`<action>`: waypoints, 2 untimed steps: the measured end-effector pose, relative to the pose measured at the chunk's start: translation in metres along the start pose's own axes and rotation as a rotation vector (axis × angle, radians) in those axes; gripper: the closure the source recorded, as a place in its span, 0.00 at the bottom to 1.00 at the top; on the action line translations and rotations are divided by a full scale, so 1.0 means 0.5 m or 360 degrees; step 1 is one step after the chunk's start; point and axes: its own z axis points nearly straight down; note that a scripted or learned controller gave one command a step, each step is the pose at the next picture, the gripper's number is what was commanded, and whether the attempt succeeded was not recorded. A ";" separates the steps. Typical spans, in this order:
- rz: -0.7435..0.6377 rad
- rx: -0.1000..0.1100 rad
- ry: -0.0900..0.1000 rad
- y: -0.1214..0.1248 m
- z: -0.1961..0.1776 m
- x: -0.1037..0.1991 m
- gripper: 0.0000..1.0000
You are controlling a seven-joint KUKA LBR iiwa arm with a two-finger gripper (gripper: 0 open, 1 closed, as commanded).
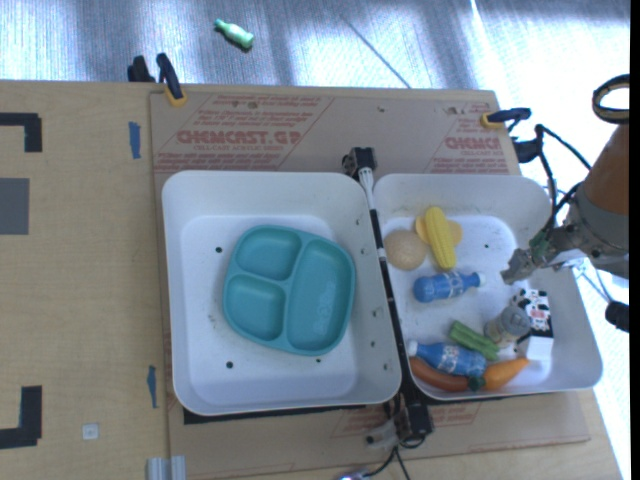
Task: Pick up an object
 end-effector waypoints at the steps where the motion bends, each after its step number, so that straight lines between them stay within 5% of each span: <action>1: 0.0405 0.0007 0.0005 -0.108 0.102 -0.100 1.00; 2: 0.0377 0.0002 0.0002 -0.038 -0.026 0.081 1.00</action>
